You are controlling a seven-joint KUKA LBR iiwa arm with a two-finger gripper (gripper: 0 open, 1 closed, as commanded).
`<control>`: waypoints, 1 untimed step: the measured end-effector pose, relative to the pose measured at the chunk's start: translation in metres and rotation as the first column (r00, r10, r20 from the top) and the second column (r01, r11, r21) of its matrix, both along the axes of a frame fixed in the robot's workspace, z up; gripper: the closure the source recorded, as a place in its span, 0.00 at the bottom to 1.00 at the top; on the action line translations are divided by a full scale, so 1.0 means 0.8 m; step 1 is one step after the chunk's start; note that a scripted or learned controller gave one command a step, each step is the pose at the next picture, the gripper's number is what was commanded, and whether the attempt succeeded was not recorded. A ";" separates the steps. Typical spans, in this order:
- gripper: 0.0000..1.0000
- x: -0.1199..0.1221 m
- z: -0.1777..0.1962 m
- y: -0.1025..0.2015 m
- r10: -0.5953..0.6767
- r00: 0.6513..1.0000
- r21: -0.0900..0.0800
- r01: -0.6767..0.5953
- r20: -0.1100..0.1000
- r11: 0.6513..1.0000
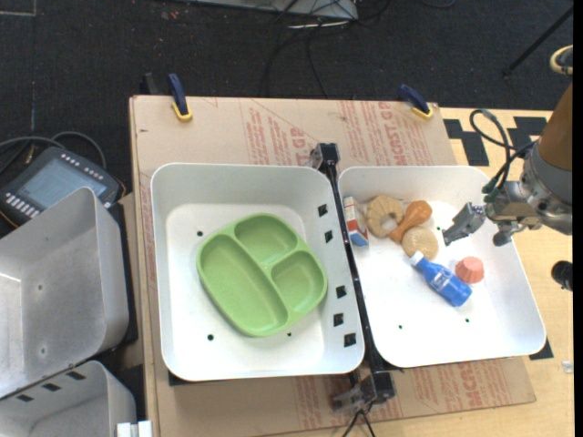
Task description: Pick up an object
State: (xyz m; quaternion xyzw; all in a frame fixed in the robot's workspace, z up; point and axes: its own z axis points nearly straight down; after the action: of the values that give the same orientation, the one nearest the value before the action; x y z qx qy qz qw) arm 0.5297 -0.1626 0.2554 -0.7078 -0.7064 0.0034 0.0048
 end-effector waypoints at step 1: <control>0.00 0.003 0.008 0.001 0.003 1.000 -0.002 -0.003 0.011 1.000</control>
State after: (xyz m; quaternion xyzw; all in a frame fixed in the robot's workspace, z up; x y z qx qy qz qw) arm 0.5319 -0.1622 0.2615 -0.7067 -0.7075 0.0002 0.0002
